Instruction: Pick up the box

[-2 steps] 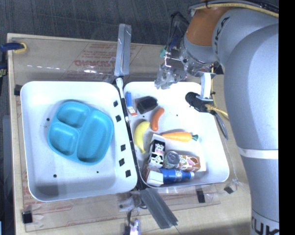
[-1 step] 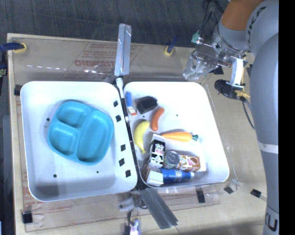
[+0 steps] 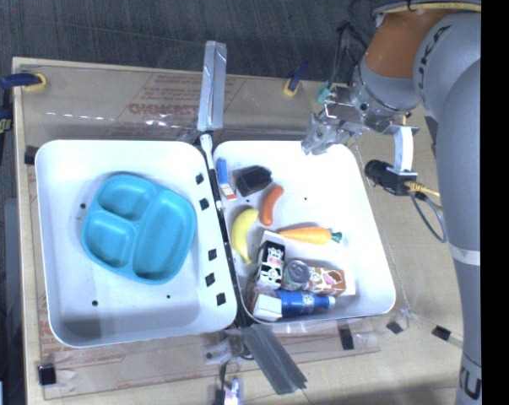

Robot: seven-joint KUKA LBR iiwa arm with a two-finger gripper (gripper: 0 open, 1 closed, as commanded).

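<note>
The fingers (image 3: 315, 142) hang at the upper edge of the right bin (image 3: 368, 226), above its far rim and a little right of the frame's centre. At this slant we cannot tell whether they are spread or closed, and we see nothing between them. Above them the wrist runs up to the orange band and the grey arm (image 3: 457, 99) at the frame's upper right.

The box (image 3: 273, 264), a small carton printed in black and white, stands in the lower part of the right bin, well apart from the fingers. Its print is too small for us to read. Touching its right side lie a round grey can (image 3: 298, 272) and a flat brown packet (image 3: 330, 281), whose label is also unreadable. Just below them lies a blue bottle (image 3: 300, 303) with a white end.

Above the box lie a carrot (image 3: 309, 235), a banana (image 3: 243, 233), a reddish sausage (image 3: 271, 203) and a black object (image 3: 252, 178).

The left bin (image 3: 60, 310) holds a blue divided plate (image 3: 140, 226).

On the tabletop (image 3: 111, 91) above the bins there is red lettering, which we cannot make out.
</note>
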